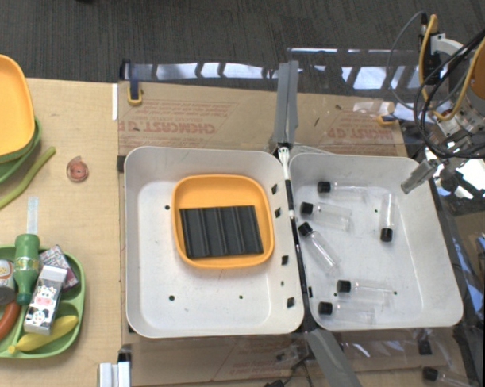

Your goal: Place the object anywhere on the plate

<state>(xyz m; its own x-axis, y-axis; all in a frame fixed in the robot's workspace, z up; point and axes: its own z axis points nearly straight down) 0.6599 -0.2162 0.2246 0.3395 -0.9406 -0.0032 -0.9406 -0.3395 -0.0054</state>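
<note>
Six clear black-capped tubes (334, 216) lie in the right bin (429, 302). Left bin's (144, 288) orange plate (223, 186) bears a dark ridged block (221, 232). Gripper (418, 177) finger state: cannot tell.

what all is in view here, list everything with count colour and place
bins: 2, white, side by side on the bench
plate: 1, orange, in the left bin
ridged pad: 1, dark grey, on the plate
tubes: about 6, clear with black caps, scattered in the right bin
green tray: 1, bottom left, holding toy food, a green bottle and a small carton
stacked dishes: orange on green, far left
small round item: 1, pinkish, on the bench left of the bins
end effector: 1, grey, over the right bin's upper right corner
</note>
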